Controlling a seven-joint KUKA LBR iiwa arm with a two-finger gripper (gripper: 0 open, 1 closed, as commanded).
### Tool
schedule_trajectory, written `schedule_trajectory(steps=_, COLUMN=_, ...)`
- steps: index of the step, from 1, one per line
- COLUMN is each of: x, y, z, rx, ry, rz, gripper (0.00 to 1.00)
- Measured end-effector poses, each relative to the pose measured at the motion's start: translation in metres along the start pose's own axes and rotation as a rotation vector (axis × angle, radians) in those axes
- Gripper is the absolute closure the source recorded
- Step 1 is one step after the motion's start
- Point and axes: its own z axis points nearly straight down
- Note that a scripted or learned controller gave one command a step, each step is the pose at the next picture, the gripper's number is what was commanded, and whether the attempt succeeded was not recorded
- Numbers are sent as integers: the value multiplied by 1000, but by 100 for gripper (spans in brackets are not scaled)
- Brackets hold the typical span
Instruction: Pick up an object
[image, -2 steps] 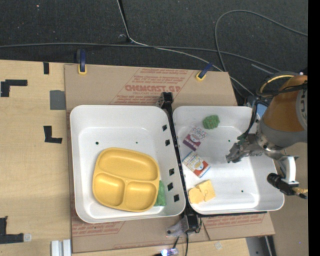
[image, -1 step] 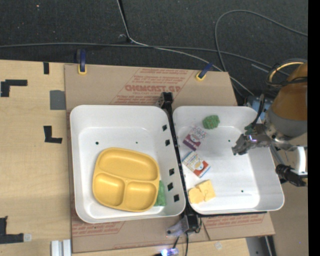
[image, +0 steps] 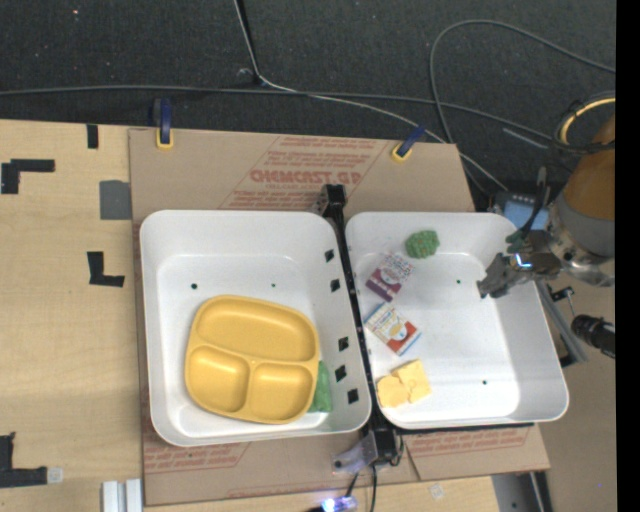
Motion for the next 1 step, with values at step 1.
schedule_trajectory(steps=1, x=-3, y=-1, z=-63, rx=-2, ry=-1, rz=0, gripper=100)
